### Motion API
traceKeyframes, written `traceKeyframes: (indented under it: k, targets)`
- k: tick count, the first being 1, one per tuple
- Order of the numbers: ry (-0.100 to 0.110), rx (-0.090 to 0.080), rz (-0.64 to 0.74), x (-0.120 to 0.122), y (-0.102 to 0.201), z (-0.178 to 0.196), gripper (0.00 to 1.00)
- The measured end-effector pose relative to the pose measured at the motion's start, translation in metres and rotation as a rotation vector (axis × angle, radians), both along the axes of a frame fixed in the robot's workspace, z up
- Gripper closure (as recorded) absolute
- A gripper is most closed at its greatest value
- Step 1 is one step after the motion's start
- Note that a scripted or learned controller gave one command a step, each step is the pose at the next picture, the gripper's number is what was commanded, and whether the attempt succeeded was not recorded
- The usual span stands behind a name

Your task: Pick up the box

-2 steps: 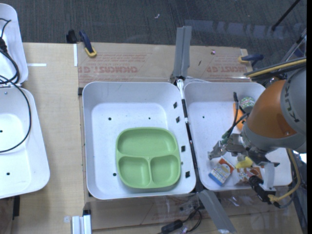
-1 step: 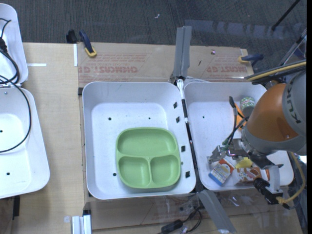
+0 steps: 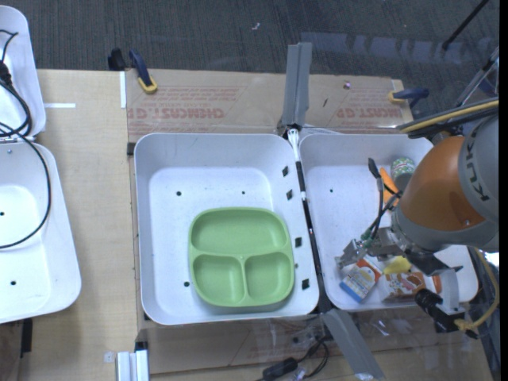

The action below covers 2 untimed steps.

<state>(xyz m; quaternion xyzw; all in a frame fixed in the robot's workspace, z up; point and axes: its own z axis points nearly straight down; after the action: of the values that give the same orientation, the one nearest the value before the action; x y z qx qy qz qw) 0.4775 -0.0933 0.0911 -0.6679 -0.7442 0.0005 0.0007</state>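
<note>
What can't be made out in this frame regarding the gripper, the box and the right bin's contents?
- Gripper: the arm's bulk hangs over it in the camera view, so finger state is unclear.
- Box: small and partly under the gripper; whether it is touched is unclear.
- Items beside the box: jumbled and partly under the arm; unidentifiable.
- Right bin: its right part is hidden by the arm.

Small box [image 3: 359, 280] flat in right bin [image 3: 325, 213]

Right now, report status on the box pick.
Gripper low in right bin, over the box. Box lies flat among packets. Green tray in left bin.
</note>
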Motion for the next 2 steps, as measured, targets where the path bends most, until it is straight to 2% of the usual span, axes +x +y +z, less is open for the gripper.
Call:
traceKeyframes:
  k: [1,2]
  targets:
    - [0.001,0.0,0.086,0.0,-0.001,0.0,0.0]
    - [-0.001,-0.001,0.161,0.001,0.061,0.1,0.0]
